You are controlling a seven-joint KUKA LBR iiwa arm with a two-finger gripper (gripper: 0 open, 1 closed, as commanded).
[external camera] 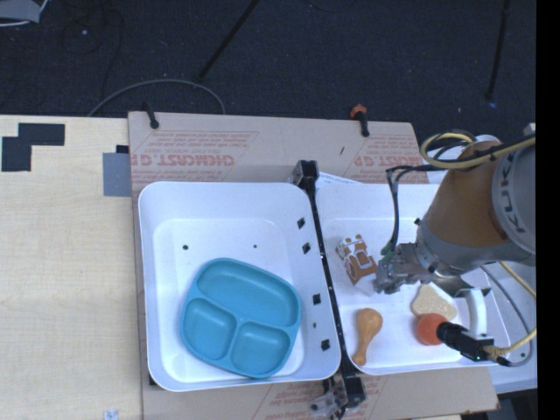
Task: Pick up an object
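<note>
Gripper (391,274) low in the right bin (350,204), just right of a small brown-and-white toy (356,258); finger spread cannot be told. The arm hides part of a pale slice (433,303). Orange ball (430,329) and drumstick (366,331) nearby.

Bench (61,261): light wood top, black and grey patches near its left rear. Cardboard sheet (262,151) lies flat toward the right side, clamped at its rear edge. Two white bins sit on the cardboard, touching: left bin (166,213), right bin (350,195).
</note>
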